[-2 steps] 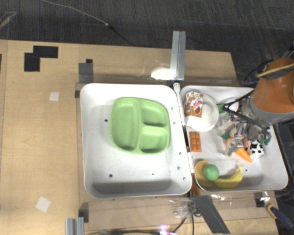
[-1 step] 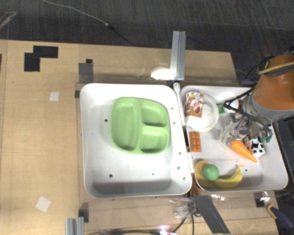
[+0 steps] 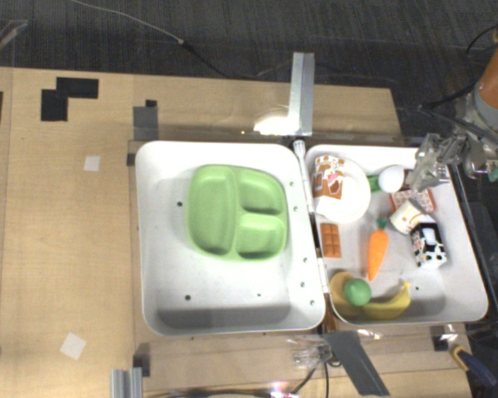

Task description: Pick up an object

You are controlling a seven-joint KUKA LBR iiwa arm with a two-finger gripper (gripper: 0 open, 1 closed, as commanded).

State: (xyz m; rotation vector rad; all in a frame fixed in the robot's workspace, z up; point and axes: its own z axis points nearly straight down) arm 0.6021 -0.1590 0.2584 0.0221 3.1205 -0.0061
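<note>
I see the white bin (image 3: 475,298) lying directly under the jaws. Its twin (image 3: 162,255) sits beside it, farther from the jaws, with a green divided tray (image 3: 232,210) inside. A metal post (image 3: 302,94) stands behind the seam between them, on the wooden bench (image 3: 58,247).

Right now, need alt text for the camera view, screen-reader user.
A grey arm's two-finger gripper hangs over the far right corner of the right white bin, which holds an orange toy carrot, yellow banana, green ball, white egg and small cartons. The left white bin holds a green divided plastic tray.
</note>
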